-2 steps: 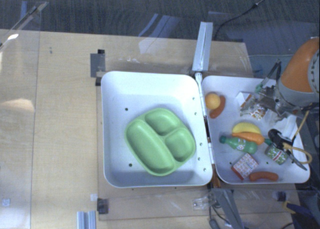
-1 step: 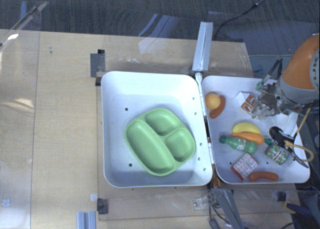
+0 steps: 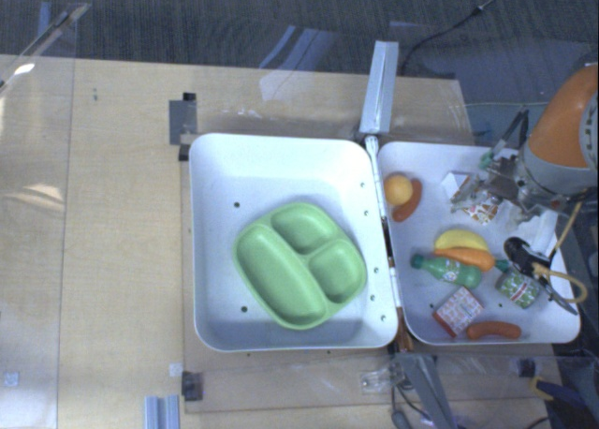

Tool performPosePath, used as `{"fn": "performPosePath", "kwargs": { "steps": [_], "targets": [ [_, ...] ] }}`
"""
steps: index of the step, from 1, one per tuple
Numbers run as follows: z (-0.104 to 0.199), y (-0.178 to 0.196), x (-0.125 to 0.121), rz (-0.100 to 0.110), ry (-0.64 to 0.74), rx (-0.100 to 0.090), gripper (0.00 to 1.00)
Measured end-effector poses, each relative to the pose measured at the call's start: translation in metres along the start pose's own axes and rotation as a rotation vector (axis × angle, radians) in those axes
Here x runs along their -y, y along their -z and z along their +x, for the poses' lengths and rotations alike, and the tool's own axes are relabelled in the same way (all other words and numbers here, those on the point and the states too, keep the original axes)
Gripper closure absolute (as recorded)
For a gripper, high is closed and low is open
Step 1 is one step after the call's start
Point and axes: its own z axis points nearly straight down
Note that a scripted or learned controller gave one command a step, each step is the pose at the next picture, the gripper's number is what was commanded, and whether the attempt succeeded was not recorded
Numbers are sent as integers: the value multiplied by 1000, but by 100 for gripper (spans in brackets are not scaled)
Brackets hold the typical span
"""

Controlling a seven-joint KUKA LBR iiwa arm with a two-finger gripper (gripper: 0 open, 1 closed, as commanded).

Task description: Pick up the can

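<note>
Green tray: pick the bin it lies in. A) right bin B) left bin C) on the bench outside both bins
B: the green tray lies on the floor of the left bin, while the right bin holds the food items.

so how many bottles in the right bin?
1. The green bottle lies on its side mid-bin, just below the banana and left of the can. The arm covers the bin's upper right, so another could be hidden.
</note>
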Motion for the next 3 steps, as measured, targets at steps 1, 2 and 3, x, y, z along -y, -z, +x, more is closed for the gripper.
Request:
{"fn": "performPosePath", "kwargs": {
  "steps": [1, 2, 3],
  "targets": [
    [-10, -36, -8, 19, 21, 6, 0],
    [-8, -22, -11, 9, 25, 4, 100],
    [-8, -22, -11, 9, 25, 4, 0]
  ]
}}
